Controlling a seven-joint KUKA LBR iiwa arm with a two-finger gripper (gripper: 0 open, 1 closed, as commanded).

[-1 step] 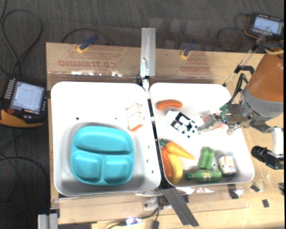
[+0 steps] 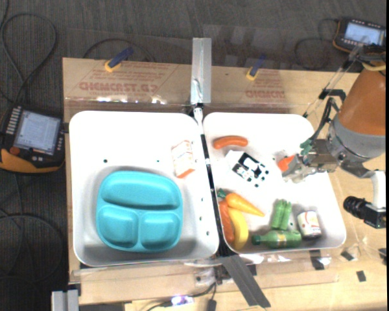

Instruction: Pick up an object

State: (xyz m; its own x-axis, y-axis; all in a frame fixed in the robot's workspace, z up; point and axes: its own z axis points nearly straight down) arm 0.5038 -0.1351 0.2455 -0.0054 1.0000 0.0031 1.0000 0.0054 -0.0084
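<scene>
Over the right white bin (image 2: pixel 324 199), near its right wall, you see the gripper (image 2: pixel 297 167); whether it is open or shut, you cannot tell. An orange object (image 2: pixel 284 162) sits at its tip, grasp unclear. Left of it lie a black-and-white card (image 2: pixel 249 168) and a sausage (image 2: pixel 230 142); below, a green bottle (image 2: pixel 277 239), a can (image 2: pixel 308 223), a carrot (image 2: pixel 242 204). Bare bin floor lies between these. Farther left, the other bin (image 2: pixel 91 135) bears a blue tray (image 2: pixel 139 209).

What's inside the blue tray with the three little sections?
Nothing shows inside the blue tray: all three sections look bare. Whatever lies under it in the left bin is covered.
</scene>
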